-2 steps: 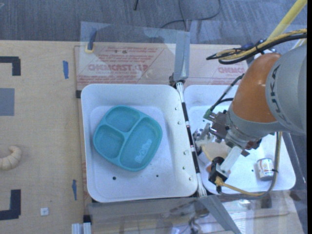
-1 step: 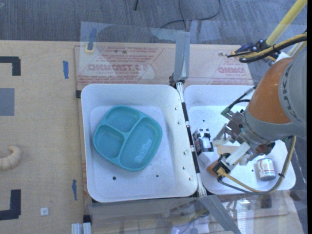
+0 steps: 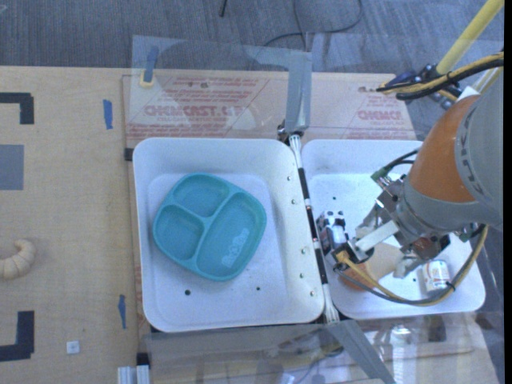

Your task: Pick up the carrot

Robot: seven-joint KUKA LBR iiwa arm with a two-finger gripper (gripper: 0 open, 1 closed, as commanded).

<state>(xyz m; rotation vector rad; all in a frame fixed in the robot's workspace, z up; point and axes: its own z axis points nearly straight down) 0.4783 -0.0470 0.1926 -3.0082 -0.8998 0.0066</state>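
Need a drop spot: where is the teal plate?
In the camera view, the teal plate lies near the middle of the left bin, away from the arm.

the carrot (image 3: 357, 277) shows as 1 slim orange piece lying flat on the floor of the right bin (image 3: 352, 162), in the near left corner, close to the wall that divides the 2 bins. it lies at a slant. part of it is covered from above, so its ends and full length cannot be told.
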